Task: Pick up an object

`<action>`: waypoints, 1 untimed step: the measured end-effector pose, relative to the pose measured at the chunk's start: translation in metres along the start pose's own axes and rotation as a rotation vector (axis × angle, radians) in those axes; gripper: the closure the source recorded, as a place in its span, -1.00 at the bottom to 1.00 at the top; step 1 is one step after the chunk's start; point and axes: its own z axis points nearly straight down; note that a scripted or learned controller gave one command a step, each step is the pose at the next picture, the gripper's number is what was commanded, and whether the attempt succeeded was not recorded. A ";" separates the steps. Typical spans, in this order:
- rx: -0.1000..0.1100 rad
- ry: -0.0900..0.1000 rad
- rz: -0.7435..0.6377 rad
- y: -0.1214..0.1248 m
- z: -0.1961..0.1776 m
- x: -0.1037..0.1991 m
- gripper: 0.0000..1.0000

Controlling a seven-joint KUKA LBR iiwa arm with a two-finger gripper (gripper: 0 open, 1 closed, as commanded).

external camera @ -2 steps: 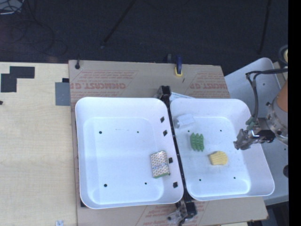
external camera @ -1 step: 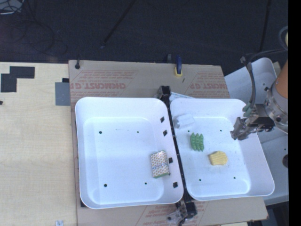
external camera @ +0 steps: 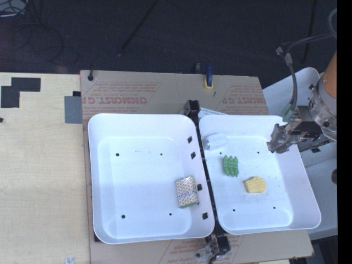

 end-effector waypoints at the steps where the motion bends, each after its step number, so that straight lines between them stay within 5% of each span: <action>1: 0.016 0.001 -0.002 -0.002 0.099 0.079 1.00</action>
